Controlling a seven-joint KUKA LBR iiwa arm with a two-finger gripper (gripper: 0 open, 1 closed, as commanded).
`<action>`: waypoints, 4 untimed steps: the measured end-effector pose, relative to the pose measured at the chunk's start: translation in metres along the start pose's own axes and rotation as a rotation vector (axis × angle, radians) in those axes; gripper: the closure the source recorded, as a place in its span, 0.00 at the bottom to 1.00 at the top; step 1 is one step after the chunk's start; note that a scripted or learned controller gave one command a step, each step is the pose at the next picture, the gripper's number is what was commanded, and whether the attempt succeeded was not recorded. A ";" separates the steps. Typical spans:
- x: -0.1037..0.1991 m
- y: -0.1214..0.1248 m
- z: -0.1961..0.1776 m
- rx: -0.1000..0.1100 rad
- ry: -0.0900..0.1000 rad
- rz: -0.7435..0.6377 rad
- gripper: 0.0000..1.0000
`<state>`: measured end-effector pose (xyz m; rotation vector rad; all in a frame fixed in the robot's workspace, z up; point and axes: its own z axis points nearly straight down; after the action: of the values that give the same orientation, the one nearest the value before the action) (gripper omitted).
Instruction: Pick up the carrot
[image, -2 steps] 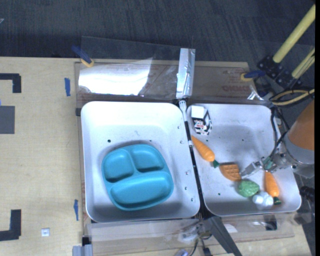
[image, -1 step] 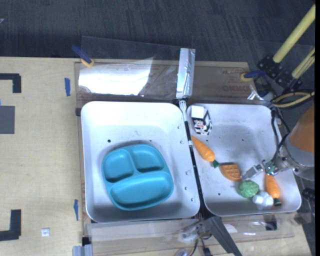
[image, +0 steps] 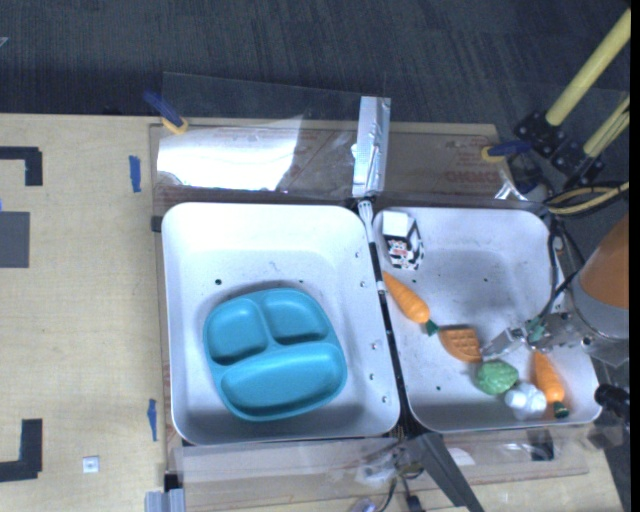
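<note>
Two orange toy carrots lie in the right bin (image: 470, 235). One carrot (image: 405, 298) rests against the bin's left wall, its green end pointing toward the middle. The other carrot (image: 548, 377) lies near the front right corner, its green stem toward the front. My gripper (image: 522, 336) hangs low at the right side of this bin, just above and left of the second carrot's top end and well right of the first. I see nothing held in it.
An orange ridged piece (image: 460, 343), a green lump (image: 495, 377) and a small white item (image: 525, 401) crowd the bin floor beside the gripper. A small white box (image: 400, 241) sits at the back left corner. The left bin (image: 200, 240) holds a blue divided plate (image: 275, 350).
</note>
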<state>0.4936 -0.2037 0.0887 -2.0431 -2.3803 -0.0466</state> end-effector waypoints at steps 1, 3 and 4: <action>-0.004 -0.006 0.001 0.010 -0.002 -0.216 0.00; 0.057 -0.001 -0.087 0.020 -0.020 -0.249 1.00; 0.132 0.049 -0.124 0.020 -0.021 -0.121 1.00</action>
<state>0.5203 -0.0688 0.2167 -1.8991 -2.5031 -0.0011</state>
